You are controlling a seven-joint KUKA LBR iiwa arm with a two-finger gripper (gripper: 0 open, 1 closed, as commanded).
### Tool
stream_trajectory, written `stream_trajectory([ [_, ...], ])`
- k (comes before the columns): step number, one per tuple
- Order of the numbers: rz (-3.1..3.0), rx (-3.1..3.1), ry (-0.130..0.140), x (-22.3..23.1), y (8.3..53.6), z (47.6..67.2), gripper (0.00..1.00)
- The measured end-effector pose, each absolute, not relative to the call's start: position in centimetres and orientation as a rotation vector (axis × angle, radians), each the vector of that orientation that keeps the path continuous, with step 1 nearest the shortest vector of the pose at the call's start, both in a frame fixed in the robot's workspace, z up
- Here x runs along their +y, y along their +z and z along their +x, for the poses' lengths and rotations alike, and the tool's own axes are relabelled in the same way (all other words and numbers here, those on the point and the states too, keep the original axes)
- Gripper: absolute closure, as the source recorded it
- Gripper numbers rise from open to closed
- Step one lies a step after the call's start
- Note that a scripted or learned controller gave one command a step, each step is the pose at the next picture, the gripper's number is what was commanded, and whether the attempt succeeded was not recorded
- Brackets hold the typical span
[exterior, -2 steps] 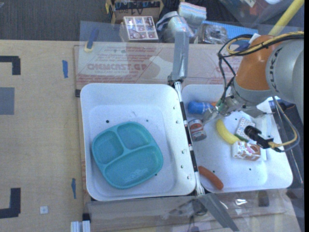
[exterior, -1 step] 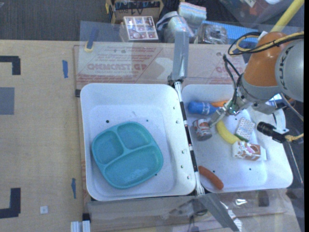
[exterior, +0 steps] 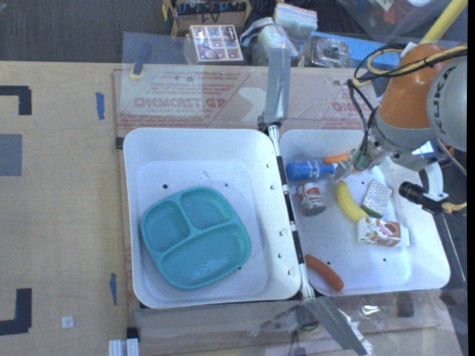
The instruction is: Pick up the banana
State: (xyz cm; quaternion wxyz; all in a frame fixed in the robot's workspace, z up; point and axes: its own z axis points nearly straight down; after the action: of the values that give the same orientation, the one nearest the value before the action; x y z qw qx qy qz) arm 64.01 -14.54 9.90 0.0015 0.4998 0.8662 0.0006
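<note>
1. Banana lies flat in the right bin, slanted, between the small can and the white carton.
2. Gripper sits near its upper end, beside the blue bottle. Can't tell its finger state; the wrist hides it.
3. You want the jaws across the banana's short axis, mid-length.
4. Descend straight; the carton sits close, so keep clear.

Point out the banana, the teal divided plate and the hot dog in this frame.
banana (exterior: 349,201), camera view, middle of the yellow fruit.
teal divided plate (exterior: 154,237), camera view, outer rim on the plate's left.
hot dog (exterior: 325,272), camera view, middle of the red sausage.
</note>
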Motion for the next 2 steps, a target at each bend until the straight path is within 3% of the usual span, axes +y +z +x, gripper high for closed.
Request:
stream_trajectory([
  [1, 2.022, 2.400, 0.002, -8.13, 18.51, 64.29, 1.00],
  [2, 2.022, 2.400, 0.001, -8.13, 18.52, 64.29, 0.00],
])
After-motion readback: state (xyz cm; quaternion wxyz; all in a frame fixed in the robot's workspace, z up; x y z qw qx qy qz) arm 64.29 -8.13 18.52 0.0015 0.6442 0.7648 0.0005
